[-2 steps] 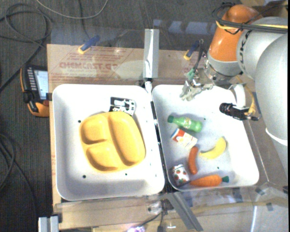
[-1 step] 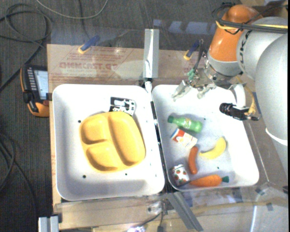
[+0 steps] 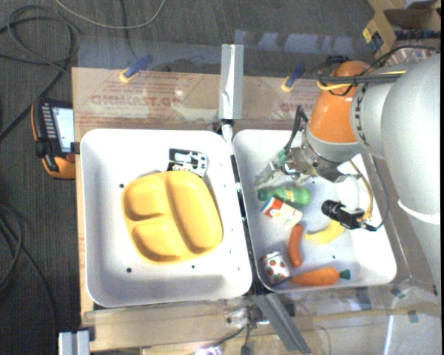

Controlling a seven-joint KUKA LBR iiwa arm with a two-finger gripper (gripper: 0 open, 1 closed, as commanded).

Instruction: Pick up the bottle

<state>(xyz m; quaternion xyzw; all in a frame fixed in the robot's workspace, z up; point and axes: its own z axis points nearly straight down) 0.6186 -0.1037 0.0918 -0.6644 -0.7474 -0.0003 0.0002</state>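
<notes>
The end effector (image 3: 290, 170) is a small, blurred tangle of metal, so how its fingers stand over the green bottle (image 3: 285, 195) cannot be told. The bottle's upper side lies partly under it. The arm (image 3: 399, 135) runs off the right edge and covers the right bin's (image 3: 246, 191) far right corner. A black-and-white printed item (image 3: 187, 160) is tucked partly under the yellow divided tray (image 3: 172, 215); its print is too small to read. The cardboard box (image 3: 399, 9) is cut off at the top right.

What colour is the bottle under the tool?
Green, seen in the camera view: the bottle lies in the right bin.
</notes>
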